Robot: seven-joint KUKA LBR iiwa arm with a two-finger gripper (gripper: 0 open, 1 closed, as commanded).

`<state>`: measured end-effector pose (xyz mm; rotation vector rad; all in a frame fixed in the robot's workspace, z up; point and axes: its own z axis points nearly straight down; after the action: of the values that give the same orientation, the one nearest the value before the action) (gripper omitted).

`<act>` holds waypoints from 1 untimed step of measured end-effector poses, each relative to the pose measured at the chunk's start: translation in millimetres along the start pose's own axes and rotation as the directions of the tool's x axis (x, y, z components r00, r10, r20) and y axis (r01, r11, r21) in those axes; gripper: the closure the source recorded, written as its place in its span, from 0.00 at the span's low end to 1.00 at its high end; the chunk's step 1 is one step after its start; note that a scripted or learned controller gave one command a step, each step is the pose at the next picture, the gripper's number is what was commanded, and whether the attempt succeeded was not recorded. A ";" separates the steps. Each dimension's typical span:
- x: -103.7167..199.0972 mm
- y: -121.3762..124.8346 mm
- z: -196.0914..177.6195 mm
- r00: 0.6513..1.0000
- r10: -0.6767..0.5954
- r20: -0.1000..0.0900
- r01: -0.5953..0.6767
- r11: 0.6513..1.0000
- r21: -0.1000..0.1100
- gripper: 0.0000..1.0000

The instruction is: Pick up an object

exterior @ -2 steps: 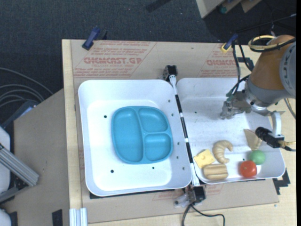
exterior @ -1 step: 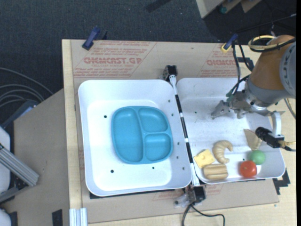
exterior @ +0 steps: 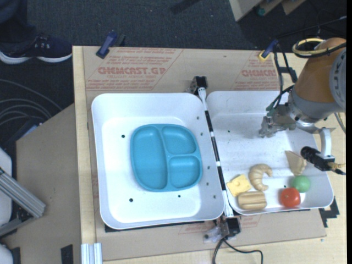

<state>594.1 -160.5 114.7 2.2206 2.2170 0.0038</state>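
Camera view shows our hand (exterior: 270, 126) low over the right bin (exterior: 242, 106), its grip unreadable to us; the croissant (exterior: 259, 175), tomato (exterior: 290, 197) and other food sit clustered in the near corner, well apart.

I count two white bins: the left bin (exterior: 104, 147) at nine o'clock with one blue divided plate (exterior: 165, 157), the right bin (exterior: 242, 106) at three o'clock with six toy foods: one croissant (exterior: 260, 175), one cheese wedge (exterior: 238, 185), one bread roll (exterior: 252, 201), one tomato (exterior: 290, 197), one green ball (exterior: 301, 183), one tan wedge (exterior: 295, 161).

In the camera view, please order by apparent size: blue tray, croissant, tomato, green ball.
1. Blue tray, by far the largest.
2. Croissant.
3. Tomato.
4. Green ball, looks only slightly smaller than the tomato, so that order is unsure.
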 end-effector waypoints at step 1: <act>0.1 1.2 -1.4 1.000 0.001 0.000 -0.001 1.000 -0.004 0.00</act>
<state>595.3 -160.4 116.1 2.2195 2.2144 0.0077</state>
